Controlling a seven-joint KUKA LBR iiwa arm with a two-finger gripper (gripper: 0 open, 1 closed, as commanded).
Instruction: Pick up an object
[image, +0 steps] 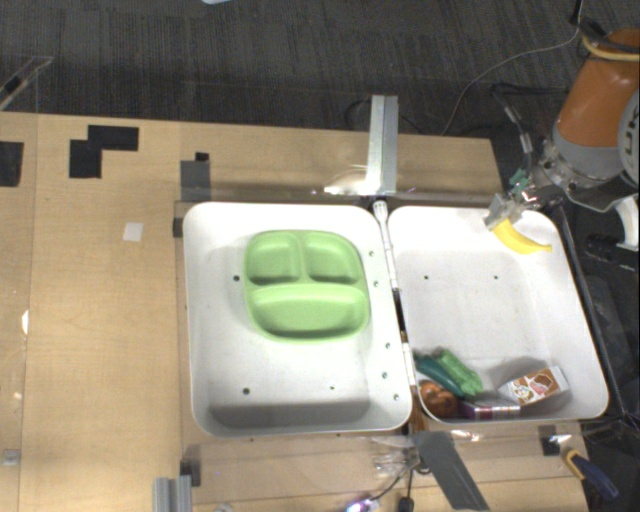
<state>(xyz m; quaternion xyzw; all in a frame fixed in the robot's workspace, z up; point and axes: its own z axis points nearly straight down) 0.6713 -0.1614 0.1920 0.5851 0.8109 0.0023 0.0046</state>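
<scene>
A small yellow banana lies at the far right corner of the right bin. My gripper hangs right over the banana's upper left end, at or just above it. The arm, with its orange band, comes in from the upper right. Along the right bin's front wall sits a cluster: a green item, a brown round item, a purple item and a small red and white packet.
A green divided plate lies in the left bin. A metal post stands behind the divider between the bins. Cables run across the dark floor at the top right.
</scene>
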